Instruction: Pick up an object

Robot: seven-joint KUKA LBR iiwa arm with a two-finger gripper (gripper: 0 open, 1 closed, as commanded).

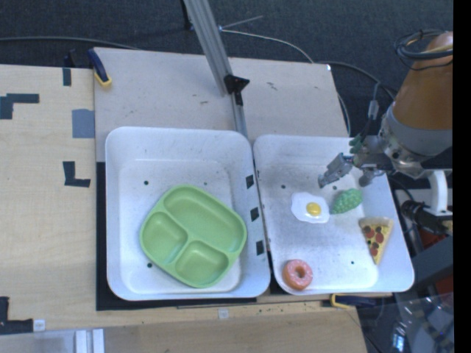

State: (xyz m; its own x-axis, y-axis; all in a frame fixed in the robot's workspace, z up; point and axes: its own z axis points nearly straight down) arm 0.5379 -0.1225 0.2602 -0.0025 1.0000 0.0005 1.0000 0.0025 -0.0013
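Inside the right bin [280,160] lie a fried egg [310,209], a bumpy green toy [346,201], a pizza slice [376,237] and a pink donut [298,273]. Above the green toy's far side, the gripper [340,169] hangs with jaws apart, holding nothing.

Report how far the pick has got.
Done: the gripper has reached the right bin, above the green toy. In hand: nothing visible between its fingers. Left: grasping and lifting; fried egg, pizza slice and donut all lie on the floor.
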